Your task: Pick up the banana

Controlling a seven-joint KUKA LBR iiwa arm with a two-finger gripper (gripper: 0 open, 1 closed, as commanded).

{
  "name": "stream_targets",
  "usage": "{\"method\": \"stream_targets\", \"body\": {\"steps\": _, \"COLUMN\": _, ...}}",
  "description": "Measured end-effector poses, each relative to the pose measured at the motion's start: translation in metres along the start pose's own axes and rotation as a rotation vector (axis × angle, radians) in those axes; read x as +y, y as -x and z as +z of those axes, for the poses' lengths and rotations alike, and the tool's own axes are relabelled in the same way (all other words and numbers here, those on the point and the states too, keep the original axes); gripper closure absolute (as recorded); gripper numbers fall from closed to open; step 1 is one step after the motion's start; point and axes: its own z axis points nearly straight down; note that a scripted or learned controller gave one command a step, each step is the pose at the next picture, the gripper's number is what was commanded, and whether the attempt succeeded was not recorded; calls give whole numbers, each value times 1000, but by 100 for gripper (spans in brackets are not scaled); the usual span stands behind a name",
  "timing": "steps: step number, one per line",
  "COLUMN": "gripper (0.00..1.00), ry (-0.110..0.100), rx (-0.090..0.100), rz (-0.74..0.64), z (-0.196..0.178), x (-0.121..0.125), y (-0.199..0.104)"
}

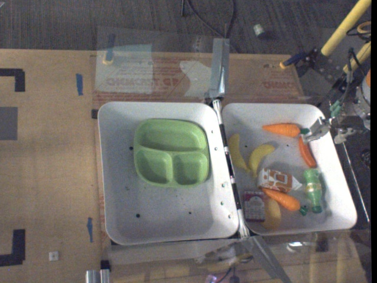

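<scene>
Two yellow bananas lie in the right bin. One banana runs along the bin's left wall, and a curved banana sits just right of it. My gripper hangs over the bin's upper right part, far right of both bananas. It is close to the green end of an orange carrot. I see nothing held in it.
The right bin also holds a second carrot, a third carrot, a small carton, a green bottle, a red packet and a yellow piece. A green divided plate sits in the left bin.
</scene>
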Motion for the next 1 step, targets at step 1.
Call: {"method": "stream_targets", "body": {"steps": 1, "gripper": 0, "ry": -1, "rx": 0, "rz": 71, "z": 104, "x": 42, "y": -56}}
